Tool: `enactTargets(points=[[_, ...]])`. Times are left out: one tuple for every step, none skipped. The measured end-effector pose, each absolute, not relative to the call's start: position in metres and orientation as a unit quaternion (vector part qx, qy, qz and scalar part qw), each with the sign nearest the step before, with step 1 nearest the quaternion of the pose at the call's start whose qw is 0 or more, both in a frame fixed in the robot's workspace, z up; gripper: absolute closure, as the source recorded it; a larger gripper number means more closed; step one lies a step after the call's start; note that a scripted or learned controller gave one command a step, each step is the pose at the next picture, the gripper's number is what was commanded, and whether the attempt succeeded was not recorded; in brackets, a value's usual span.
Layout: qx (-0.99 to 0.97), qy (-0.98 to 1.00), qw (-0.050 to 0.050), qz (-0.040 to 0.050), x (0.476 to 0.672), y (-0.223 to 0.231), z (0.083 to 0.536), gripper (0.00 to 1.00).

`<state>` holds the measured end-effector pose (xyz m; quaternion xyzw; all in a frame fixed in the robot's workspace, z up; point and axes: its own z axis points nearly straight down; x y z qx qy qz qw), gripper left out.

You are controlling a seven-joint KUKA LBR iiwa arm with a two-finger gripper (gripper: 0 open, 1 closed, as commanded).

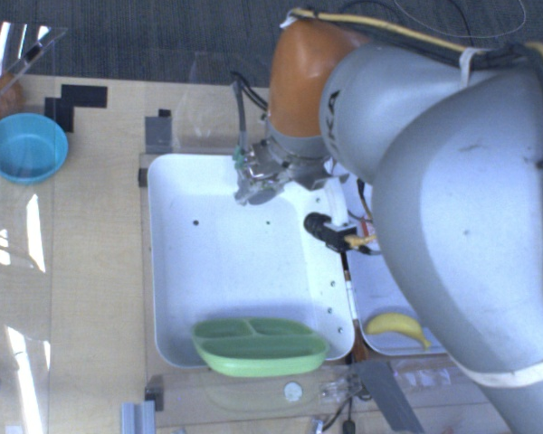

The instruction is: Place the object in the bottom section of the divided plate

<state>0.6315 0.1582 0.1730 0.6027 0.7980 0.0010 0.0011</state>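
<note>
Presently the gripper [251, 191] is hovering near the left bin's [172, 269] far edge, grip indiscernible; the banana [396, 326] is lying in the right bin's near-left corner, the green divided plate [258, 344] sitting against the left bin's near edge.

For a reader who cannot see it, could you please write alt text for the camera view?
A grey arm with an orange band reaches from the right, its gripper over the far end of the left white bin. A green divided plate lies at this bin's near end; a banana lies in the right bin.
</note>
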Motion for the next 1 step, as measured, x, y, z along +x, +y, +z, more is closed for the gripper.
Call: enactTargets(points=[[0.586,0.810,0.001,0.0008,0.6009,0.1894,0.0941,1.00]])
